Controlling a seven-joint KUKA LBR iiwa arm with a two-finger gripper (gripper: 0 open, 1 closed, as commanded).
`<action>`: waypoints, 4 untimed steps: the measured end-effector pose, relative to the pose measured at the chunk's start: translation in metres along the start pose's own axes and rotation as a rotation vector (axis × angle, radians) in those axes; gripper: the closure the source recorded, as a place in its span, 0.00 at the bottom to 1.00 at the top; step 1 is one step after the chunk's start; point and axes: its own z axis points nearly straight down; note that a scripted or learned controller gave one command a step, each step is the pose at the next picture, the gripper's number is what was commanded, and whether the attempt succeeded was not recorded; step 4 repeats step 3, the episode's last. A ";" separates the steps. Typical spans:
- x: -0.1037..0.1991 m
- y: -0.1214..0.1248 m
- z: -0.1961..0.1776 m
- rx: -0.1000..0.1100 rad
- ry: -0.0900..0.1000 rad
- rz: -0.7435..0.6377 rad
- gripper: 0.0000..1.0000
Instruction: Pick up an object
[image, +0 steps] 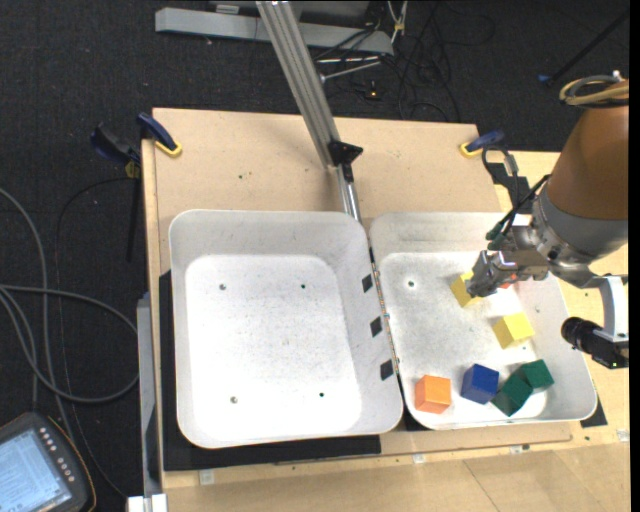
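The hand (483, 280) sits low in the right bin (430, 245), touching or just beside a yellow block (461, 290). Nearer the camera from it lie another yellow cube (513, 329), then a blue cube (480, 383), green blocks (524, 386) and an orange cube (433, 393) crowding that corner. Leftward past the divider, the left bin (270, 320) offers bare floor.

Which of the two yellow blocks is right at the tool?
The upper-left yellow block, touching the tool in the right bin. The other yellow block lies apart, lower right, nearer the blue block.
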 end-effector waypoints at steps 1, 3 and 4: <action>0.052 -0.002 -0.001 0.007 0.003 -0.004 1.00; 0.142 -0.002 0.012 0.009 0.003 -0.004 1.00; 0.142 -0.002 0.012 0.009 0.003 -0.004 1.00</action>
